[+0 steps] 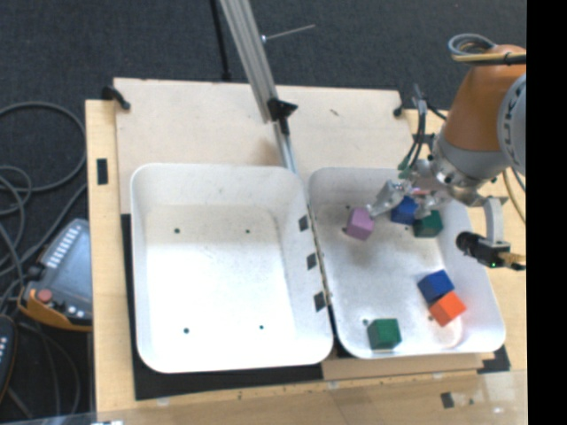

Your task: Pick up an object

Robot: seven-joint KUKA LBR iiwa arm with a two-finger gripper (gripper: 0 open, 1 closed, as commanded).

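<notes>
My gripper hangs low over the back of the right bin, reaching in from the right under the orange-banded wrist. A small blue cube lies right at its tip, partly covered by it. A dark green cube touches that blue cube on its right. A purple cube rests just left of the gripper, a short gap away. Nearer the front lie a second blue cube, an orange cube against it, and another green cube.
The left bin stands beside the right one, their rims meeting mid-view. A slanted aluminium post rises behind the bins. Cables and a teach pendant lie on the floor at left.
</notes>
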